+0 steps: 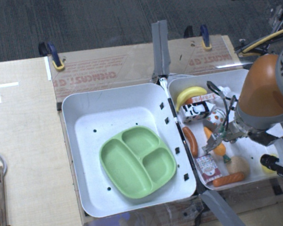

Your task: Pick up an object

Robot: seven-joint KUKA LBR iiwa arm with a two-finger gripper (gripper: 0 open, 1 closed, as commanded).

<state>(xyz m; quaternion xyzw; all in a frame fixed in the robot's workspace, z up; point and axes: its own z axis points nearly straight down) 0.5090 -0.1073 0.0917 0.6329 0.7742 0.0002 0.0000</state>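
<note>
My gripper (213, 144) hangs low in the right bin (241, 75), near its middle. It sits right over a small orange fruit (219, 151) and beside an orange carrot piece (207, 132). Whether it touches either one is unclear. Around it lie a banana (190, 94), a black-and-white pack (196, 109), a red sausage (190, 140), a red-and-white packet (207, 167), a tan roll (238, 164) and a second sausage (228, 179) by the front wall.
The left bin (83, 145) holds a green divided plate (138, 161). The arm's orange band (266, 86) covers the right bin's right part. Clamps (56, 59) and a cardboard sheet (124, 65) lie behind the bins. A yellow item (268, 167) lies at the right bin's front right.
</note>
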